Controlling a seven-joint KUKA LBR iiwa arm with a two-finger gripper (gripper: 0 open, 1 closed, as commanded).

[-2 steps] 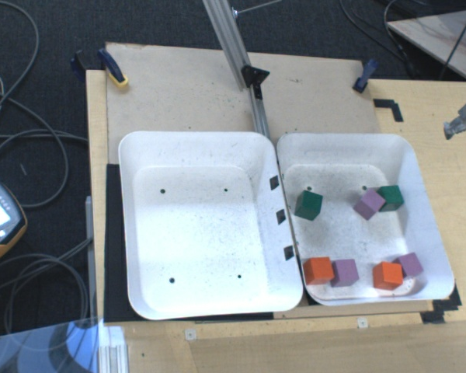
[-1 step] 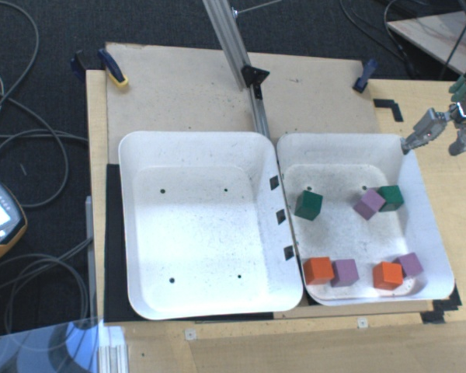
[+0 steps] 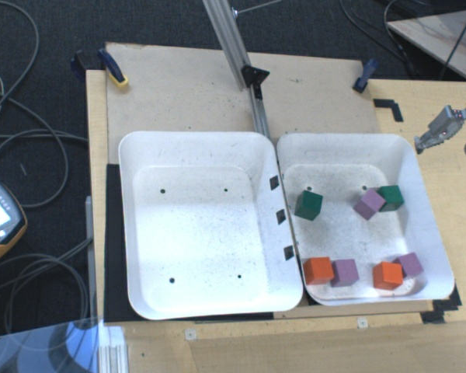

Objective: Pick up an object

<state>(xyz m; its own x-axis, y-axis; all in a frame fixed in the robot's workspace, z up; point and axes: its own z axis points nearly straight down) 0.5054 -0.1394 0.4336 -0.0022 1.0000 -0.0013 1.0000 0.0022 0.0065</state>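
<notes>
Camera view looks down at a slant on a wooden bench [image 3: 186, 92] with two white bins side by side. The left bin [image 3: 140, 162] fills the middle of the frame; its floor shows dark specks and four small holes. The right bin [image 3: 419, 177] sits against it at centre right and holds all the blocks. A green block [image 3: 309, 205] stands alone near the bin's upper left. In the upper right of that bin a purple block [image 3: 368, 204] touches a second green block [image 3: 391, 197] on its right. Along the bin's lower edge are two pairs: an orange block [image 3: 319, 270] touching a purple block [image 3: 345, 272], and further right an orange block [image 3: 387, 275] touching a purple block [image 3: 409, 265] just above and right of it. The gripper [image 3: 443, 127] shows at the right edge of the frame, above the upper right corner of the right bin, well apart from every block; nothing is between its tips, and whether it is released or clenched cannot be told at this size. A metal rail [image 3: 229, 37] runs from the top of the frame down to the seam between the bins. Blue clamps [image 3: 113, 67] grip the bench's upper corners, and black cables [image 3: 23, 130] lie on the dark floor at left.
</notes>
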